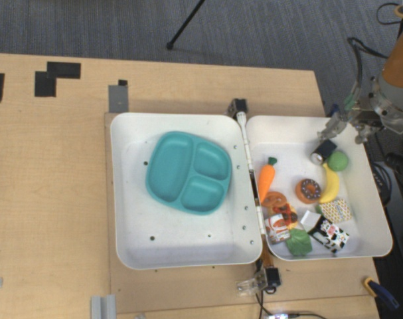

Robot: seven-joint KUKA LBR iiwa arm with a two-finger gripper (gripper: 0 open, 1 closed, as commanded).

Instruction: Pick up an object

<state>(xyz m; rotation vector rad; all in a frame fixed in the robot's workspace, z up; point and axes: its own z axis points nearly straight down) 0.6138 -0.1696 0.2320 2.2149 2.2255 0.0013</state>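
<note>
My gripper point(345, 130) hangs over the far right corner of the right bin point(380, 234), with its two fingers spread open and nothing between them. Just below its left finger lie a small dark cylinder point(321, 153) and a green ball point(338, 161). A banana point(330, 185) and a donut point(309, 190) sit toward the bin's middle, and a carrot point(266, 178) lies by the left wall. Nearer the front are a round red slice point(275, 201), a red and white packet point(279, 224), a green leafy toy point(299, 242), a black and white cow point(332, 235) and a patterned cracker point(336, 210).
The left bin point(131, 244) holds a teal divided plate point(188, 171). A ridge point(247, 171) where the two bins meet runs between them. The grey arm point(394, 78) enters from the upper right, with cables beside it.
</note>
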